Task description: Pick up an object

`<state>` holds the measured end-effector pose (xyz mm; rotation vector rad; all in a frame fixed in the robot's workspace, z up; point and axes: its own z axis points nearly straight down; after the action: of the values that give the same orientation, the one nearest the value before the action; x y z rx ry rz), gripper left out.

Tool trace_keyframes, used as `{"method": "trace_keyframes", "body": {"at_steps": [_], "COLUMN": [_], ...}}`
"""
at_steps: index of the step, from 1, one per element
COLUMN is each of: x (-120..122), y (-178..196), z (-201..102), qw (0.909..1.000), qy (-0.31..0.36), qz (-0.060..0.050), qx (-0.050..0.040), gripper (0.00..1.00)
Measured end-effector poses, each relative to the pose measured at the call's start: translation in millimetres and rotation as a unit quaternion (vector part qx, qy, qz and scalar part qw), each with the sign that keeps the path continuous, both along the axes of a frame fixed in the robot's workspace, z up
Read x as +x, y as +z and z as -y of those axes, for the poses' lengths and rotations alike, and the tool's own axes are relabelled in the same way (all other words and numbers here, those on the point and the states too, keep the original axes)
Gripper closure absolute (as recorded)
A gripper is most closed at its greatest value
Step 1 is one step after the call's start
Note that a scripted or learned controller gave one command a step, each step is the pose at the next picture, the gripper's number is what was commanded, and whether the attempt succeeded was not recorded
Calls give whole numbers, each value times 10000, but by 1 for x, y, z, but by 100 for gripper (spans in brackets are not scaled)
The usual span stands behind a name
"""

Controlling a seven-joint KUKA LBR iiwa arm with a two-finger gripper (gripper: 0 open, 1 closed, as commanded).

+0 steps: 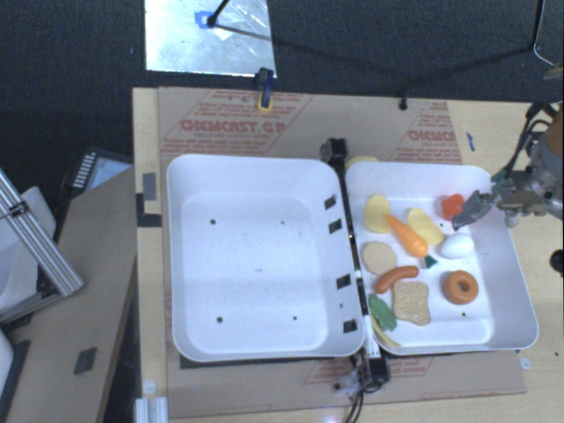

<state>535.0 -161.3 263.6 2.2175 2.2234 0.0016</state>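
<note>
- Far left, off the counter (150, 236): a slanted metal rail (35, 245) and a dark gadget (84, 170) lying on a lower brown board.
- The floor behind is dark carpet, with a shiny metal sheet (209, 23) lying on it and a thin cable trailing across.
- A yellow clamp (264, 102) grips the back edge of the cardboard sheet under the bins.
- The left bin (189, 324) sits bare and white, joined to its neighbour by black clips.
- The right bin (507, 324) holds all the toy food: a pale yellow piece (377, 211), a carrot (408, 234), a round biscuit (380, 256), a sausage (397, 278), a slice of bread (411, 301), a green leaf (382, 312), an egg (456, 246), a doughnut (460, 286) and a red piece (452, 205).
- The pincer (467, 211) hangs at the bin's right side, just beside the red piece and above the egg; I cannot tell how wide it stands, and nothing shows between its tips.
- As I judge it, nothing is lifted yet: every item lies in the bin, so the grasp and the raise are left to do.
</note>
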Motion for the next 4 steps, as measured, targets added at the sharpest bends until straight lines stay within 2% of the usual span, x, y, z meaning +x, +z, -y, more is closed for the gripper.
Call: {"method": "trace_keyframes", "body": {"at_steps": [1,2,3,4], "x": [-16,-13,92,87], "y": [-180,-162,-178,-179], "z": [-35,-34,-35,-34], "qw": [10000,10000,10000,10000], "qy": [-14,5,29,7], "qz": [19,60,47,1], "qx": [17,5,-12,-2], "gripper": [0,100,100,0]}}
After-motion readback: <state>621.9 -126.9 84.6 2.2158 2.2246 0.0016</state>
